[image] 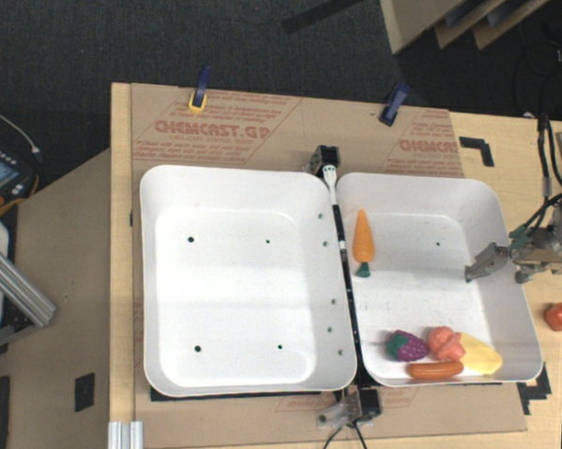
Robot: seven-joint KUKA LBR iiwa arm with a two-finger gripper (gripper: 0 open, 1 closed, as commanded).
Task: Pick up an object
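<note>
- The gripper (pixel 481 265) sits at the right rim of the right bin (pixel 423 193), low over the bin wall, with the arm reaching in from the right.
- Whether the jaws are apart or together I cannot tell; the grey tip is too small and blurred. Nothing shows between them.
- Candidate objects all lie in the right bin. A toy carrot (pixel 363 235) lies alone near the bin's left wall, orange body with its green top pointing toward the near side.
- In the near corner is a tight cluster: purple grapes (pixel 407 347), a pink-orange piece (pixel 446 343), a yellow piece (pixel 480 356) and a red-orange sausage-shaped toy (pixel 434 370), touching or just beside one another.
- The left bin (pixel 241 273) holds no toys.
- An orange thing (pixel 556 317) lies on the counter (pixel 120 257) outside the bins, at the right edge; what it is I cannot tell.
- Judgement: the step in hand is choosing and approaching a target; no grasp has begun.
- The carrot looks the cleaner pick: it lies free, well apart from the others. Close the jaws across its narrow width, at the thick part of the body, not along its length.
- It lies close to the bin wall, so come straight down to keep a finger from catching on the wall.
- In the cluster, a descent risks pushing neighbours or pinching two at once.
</note>
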